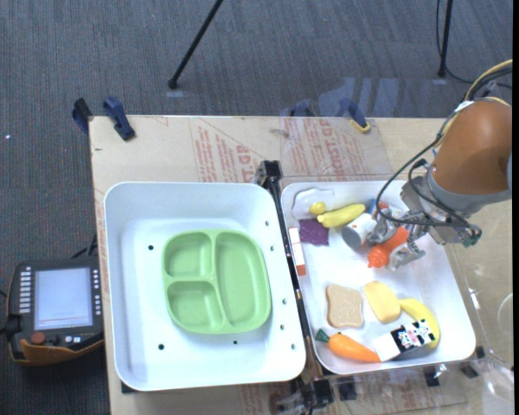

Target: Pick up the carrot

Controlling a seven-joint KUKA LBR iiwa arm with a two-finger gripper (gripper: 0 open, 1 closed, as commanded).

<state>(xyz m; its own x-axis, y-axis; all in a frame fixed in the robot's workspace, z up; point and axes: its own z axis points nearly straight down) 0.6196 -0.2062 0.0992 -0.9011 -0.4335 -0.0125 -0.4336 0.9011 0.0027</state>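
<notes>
Wrist bent down over the right bin (461,305), I reach in from the right with my orange band above it; my gripper (396,242) hangs low at the bin's upper middle, its jaws clenched on a small orange-red item (382,251) seen between my fingers; a white cylinder (358,229) sits just beside them, with a yellow banana-like piece (341,215) and a purple piece (312,232) further left; the carrot (349,346) lies well apart from me, at the bin's near left corner, beside a bread slice (344,306); a green divided plate (216,282) sits in the left bin (125,232)
</notes>
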